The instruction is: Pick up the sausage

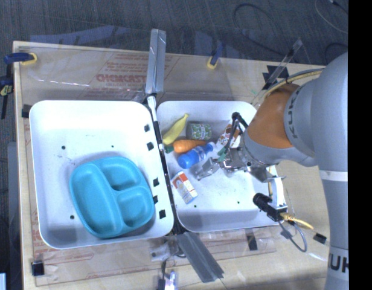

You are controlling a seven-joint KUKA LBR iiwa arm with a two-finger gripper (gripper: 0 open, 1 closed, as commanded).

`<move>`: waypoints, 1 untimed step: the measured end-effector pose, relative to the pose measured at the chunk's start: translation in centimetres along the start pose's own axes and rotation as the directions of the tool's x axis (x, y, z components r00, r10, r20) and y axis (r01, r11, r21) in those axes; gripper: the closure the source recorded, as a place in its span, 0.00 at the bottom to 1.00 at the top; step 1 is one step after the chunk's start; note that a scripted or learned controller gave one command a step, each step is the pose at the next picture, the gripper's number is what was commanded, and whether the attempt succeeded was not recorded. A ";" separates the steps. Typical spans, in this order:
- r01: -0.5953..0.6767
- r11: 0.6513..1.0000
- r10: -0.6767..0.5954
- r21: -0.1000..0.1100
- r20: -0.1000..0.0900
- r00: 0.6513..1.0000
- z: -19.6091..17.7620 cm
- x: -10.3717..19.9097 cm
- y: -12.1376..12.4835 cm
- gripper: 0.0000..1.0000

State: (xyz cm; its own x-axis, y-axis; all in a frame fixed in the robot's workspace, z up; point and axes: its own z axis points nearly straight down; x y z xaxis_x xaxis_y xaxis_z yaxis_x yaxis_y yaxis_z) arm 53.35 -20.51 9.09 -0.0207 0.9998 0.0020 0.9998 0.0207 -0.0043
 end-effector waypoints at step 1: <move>0.056 0.998 -0.056 -0.003 0.001 0.998 -3.4 -0.6 4.3 0.00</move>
State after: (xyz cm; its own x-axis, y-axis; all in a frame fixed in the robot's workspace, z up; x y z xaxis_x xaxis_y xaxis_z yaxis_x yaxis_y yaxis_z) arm 57.70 -21.04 12.45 -0.0769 0.9970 0.0009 0.9970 0.0769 -0.0015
